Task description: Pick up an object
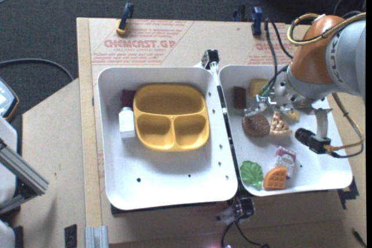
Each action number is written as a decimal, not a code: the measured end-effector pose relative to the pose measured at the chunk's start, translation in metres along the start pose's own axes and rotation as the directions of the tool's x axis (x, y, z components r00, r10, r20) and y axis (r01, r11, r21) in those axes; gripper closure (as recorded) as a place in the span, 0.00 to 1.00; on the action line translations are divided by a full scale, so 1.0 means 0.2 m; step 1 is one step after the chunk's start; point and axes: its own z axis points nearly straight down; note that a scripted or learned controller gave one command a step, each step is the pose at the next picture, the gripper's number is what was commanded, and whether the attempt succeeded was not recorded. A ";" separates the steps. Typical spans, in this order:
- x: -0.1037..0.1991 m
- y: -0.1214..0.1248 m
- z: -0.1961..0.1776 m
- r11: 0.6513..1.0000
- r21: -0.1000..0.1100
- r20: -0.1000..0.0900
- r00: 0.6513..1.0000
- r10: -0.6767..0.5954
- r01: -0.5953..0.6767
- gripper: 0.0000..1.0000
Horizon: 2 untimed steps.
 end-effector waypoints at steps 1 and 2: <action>-0.01 0.01 -0.08 1.000 -0.010 0.007 1.000 0.001 -0.001 1.00; -0.04 0.06 -0.32 1.000 -0.005 0.003 1.000 0.000 0.000 1.00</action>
